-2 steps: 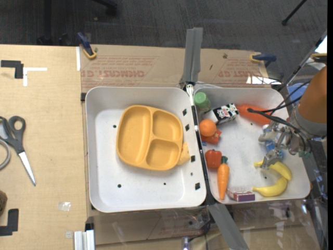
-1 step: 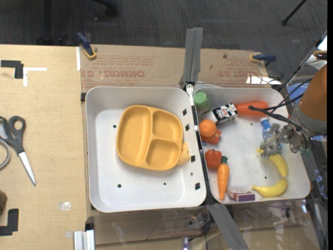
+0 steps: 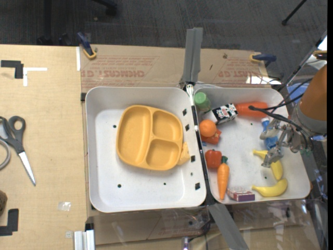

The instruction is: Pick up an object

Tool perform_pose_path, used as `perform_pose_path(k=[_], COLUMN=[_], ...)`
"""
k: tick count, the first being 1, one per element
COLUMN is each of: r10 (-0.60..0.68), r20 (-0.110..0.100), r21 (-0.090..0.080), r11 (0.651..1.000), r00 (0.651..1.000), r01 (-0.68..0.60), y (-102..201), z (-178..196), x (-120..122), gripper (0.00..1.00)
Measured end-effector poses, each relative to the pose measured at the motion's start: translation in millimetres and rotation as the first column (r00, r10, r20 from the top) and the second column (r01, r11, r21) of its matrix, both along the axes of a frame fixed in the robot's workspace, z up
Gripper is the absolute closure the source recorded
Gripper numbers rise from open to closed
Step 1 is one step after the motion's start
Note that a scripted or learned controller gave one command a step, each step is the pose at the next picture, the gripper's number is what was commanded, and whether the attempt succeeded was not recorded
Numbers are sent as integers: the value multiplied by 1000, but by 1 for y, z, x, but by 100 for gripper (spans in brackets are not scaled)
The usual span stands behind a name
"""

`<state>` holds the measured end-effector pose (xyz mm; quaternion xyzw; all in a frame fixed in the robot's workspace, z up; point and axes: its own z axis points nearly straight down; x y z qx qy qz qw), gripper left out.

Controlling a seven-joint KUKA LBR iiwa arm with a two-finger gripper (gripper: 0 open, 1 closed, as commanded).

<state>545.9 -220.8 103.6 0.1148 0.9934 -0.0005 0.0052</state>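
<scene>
My tool hangs low in the right bin, placed for a pick (its grip state I cannot tell). A yellow banana lies directly beneath it; another banana just beyond.

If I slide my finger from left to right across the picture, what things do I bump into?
Grey-handled metal scissors → yellow three-part plastic plate in the left white bin → orange toy carrot → yellow toy banana → the arm's gripper.
</scene>
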Motion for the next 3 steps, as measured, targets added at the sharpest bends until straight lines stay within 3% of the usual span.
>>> perform_pose_path(k=[1, 2, 3], r10=[-21, -19, -80], r20=[-6, -1, -6], r21=[3, 2, 3], r11=[1000, 1000, 997], r00=[1000, 1000, 997], r01=[21, 19, 80], y=[0, 1, 33], z=[-10, 0, -11], x=[-6, -4, -67], gripper=[0, 100, 100])
